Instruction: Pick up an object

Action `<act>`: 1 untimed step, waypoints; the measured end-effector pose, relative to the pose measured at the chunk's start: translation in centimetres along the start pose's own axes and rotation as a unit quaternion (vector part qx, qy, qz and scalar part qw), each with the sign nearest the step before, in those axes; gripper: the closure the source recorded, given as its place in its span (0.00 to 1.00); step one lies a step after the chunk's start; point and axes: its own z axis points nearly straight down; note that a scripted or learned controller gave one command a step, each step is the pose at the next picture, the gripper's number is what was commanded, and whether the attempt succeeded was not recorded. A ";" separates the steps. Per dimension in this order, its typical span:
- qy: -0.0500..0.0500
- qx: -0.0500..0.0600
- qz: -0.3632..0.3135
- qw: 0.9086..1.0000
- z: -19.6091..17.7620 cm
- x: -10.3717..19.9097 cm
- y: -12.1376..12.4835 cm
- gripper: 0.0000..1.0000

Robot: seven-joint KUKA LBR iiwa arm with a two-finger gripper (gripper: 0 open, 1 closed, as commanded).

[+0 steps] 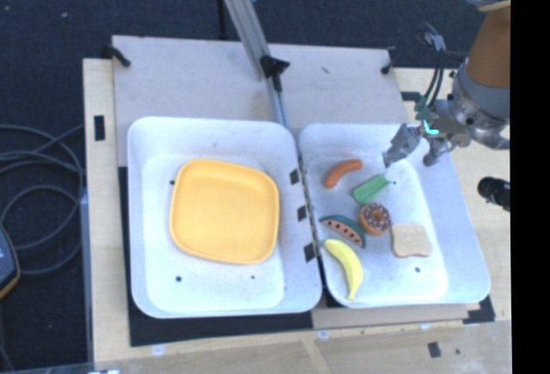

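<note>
The right bin holds several toy foods: an orange sausage, a green block, a brown donut, a watermelon slice, a yellow banana and a toast slice. My gripper hangs over the bin's upper right part, up and to the right of the green block. Its two fingers are spread apart with nothing between them.
The left bin carries a yellow square plate. A slanted metal pole comes down to the divider between the bins. Cables lie off the bench at the left.
</note>
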 end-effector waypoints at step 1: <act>0.000 0.000 0.000 1.000 0.0 0.0 0.0 0.00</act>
